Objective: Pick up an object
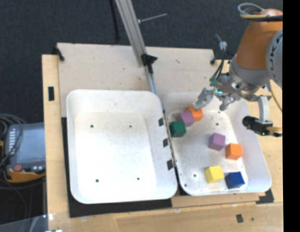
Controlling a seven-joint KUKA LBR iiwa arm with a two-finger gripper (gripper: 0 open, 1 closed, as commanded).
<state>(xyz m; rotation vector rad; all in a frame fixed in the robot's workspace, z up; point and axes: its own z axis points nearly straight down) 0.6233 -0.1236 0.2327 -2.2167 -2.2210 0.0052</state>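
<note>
Hovering hand (213, 100) | above right bin (256, 178) | near orange cube (197, 113)

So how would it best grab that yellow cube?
Probably straight from above, the hand closing on the yellow cube across its near and far faces: the blue cube sits tight against its right side, while the other sides look free.

Two bins sit side by side on the bench (53, 129), the left bin (116, 144) beside the right bin (254, 178). Seven blocks lie in the right bin: three touching at its rear left (186, 120), two near the middle right (225, 146), and two side by side at the front (224, 177). The gripper (214, 99) hangs over the rear cluster.
</note>
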